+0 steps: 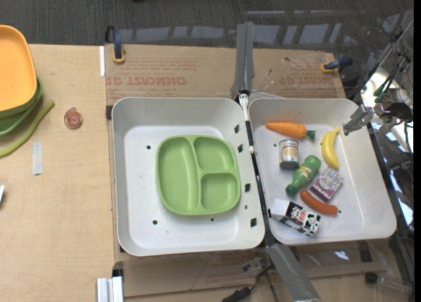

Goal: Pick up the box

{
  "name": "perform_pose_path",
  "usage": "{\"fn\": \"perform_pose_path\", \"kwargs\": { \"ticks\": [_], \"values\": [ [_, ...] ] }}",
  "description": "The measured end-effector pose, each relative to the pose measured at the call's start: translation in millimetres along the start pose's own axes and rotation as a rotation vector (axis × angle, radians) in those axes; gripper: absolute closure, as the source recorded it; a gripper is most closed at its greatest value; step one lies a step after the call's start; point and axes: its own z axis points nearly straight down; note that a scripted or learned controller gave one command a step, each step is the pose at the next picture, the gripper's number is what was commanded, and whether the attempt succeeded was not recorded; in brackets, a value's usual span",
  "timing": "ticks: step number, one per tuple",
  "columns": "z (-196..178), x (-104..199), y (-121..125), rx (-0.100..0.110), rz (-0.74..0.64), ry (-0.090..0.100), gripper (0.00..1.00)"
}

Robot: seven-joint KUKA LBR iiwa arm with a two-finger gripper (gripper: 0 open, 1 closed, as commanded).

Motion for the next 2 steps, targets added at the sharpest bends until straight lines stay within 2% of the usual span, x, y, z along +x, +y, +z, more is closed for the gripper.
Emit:
{"fn": "perform_pose_path", "kwargs": {
  "ticks": [1,2],
  "values": [
    [121.8,35.2,-46.8,0.000,-0.023,0.001,0.00],
    [152.5,28.1,-43.9,-0.001,-0.234,0.001,0.00]
  ]
}}
